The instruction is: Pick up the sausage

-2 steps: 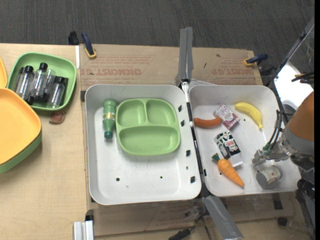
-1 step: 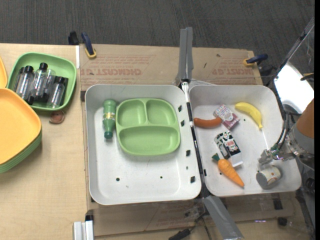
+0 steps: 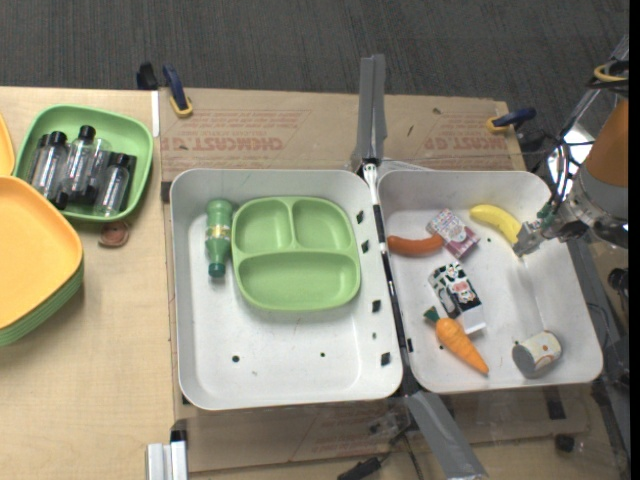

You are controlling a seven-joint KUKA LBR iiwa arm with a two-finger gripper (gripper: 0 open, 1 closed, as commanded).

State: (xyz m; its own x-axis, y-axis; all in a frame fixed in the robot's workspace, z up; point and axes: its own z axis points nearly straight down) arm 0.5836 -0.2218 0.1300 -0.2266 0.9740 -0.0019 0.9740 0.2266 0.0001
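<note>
Gripper [image 3: 528, 238], grip state unclear, above right white bin [image 3: 575, 298] on cardboard-covered bench [image 3: 270, 138].

sausage [image 3: 414, 244] lies open above; pink packet [image 3: 452, 232] just right, bin divider [image 3: 378, 258] just left.

Orange-red sausage [image 3: 414, 244], yellow banana [image 3: 496, 221], orange carrot [image 3: 461, 343], green divided plate [image 3: 296, 253], both in white bins [image 3: 290, 378].

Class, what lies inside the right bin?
In the right bin: sausage, banana, carrot, two small packets, a cup. Whatever lies beneath them is covered.
</note>
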